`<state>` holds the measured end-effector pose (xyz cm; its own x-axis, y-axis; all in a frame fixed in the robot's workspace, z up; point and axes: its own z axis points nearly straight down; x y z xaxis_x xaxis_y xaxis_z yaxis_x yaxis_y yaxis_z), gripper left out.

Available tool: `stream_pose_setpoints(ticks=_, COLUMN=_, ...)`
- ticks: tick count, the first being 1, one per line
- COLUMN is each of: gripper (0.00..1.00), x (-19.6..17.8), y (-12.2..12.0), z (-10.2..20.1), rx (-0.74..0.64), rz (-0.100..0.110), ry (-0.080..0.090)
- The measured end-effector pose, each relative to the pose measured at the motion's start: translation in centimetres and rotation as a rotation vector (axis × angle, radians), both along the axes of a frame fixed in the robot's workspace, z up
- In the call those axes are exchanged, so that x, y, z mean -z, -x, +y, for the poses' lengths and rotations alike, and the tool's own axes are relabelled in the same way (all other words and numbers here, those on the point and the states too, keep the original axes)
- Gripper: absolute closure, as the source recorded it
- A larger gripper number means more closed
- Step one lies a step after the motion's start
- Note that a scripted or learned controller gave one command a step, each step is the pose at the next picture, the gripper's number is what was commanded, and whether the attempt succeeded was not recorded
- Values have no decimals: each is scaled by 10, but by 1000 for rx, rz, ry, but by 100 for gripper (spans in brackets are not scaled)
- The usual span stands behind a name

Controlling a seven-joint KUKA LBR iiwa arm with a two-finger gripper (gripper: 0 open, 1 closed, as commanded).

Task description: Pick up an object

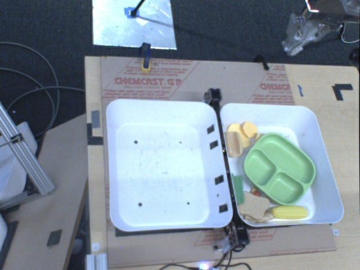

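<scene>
Green tray (279, 168), corn cob (289, 211), yellow bits (242, 134), rt bin (323, 145)

You've got the green tray (279, 169) sitting in the right bin (323, 151), corn cob (289, 211) just below it (yellow pieces (242, 133) at upper left); the gripper (306, 30) hangs well beyond the tabletop (169, 83).

Green tray (279, 169) hides red item; claw (306, 30) blurred

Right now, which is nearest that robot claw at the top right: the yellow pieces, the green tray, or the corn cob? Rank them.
From the gripper:
1. Yellow pieces, right bin's far left corner.
2. Green tray, middle of that bin.
3. Corn cob, at its near edge.
</scene>
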<state>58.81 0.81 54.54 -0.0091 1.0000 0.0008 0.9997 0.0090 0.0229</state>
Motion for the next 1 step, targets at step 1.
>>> stream_pose_setpoints(ticks=1, gripper=100, x=110, y=-35, z=-31, rx=11, rz=29, ry=2)
